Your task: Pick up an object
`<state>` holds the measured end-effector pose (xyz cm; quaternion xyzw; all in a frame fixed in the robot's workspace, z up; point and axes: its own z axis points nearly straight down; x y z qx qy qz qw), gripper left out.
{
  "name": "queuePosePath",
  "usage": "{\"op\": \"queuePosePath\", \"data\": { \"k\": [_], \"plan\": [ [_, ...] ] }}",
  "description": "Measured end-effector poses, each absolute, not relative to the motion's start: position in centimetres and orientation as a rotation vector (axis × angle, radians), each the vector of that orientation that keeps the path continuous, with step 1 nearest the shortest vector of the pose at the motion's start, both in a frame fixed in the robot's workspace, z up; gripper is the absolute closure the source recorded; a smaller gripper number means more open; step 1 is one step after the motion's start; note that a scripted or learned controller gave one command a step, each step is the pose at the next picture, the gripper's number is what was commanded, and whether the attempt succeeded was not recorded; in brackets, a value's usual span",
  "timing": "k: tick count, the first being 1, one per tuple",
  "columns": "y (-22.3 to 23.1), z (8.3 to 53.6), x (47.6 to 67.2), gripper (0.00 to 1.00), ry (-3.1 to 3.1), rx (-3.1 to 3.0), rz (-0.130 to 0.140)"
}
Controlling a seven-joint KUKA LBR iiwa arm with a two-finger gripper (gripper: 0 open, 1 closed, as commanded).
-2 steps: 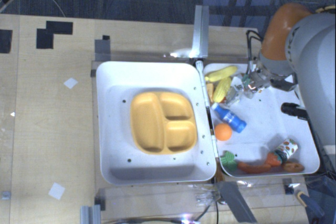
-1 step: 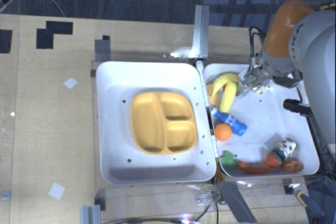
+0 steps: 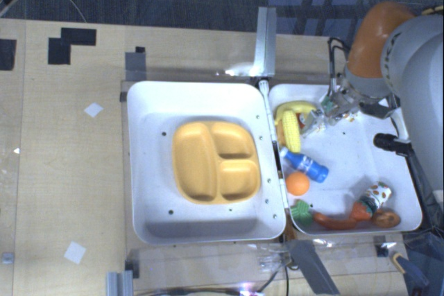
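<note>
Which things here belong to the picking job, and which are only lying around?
Belonging to the job:
- claw, low over the right bin
- banana, corn cob, blue bottle, orange ball, all in that bin, any could be picked

Just lying about:
- yellow divided tray in the left bin
- black marks on the bench

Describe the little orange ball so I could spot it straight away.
Look at the right-hand white bin, the one crowded with toys. Along its left wall, just below the blue bottle and above a green piece, sits the orange ball. It is the only plain round thing there, smooth and bright orange.
</note>
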<state>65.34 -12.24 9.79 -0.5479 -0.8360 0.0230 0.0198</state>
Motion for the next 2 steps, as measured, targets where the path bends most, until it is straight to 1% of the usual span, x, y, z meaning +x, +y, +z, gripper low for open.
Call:
{"op": "queuePosePath", "data": {
  "k": [1,2],
  "plan": [
    [-11.3,8.8,65.5,0.00,-2.606,-1.683,0.062],
    [-12.4,8.8,65.1,0.00,-2.780,-1.344,0.075]
  ]
}}
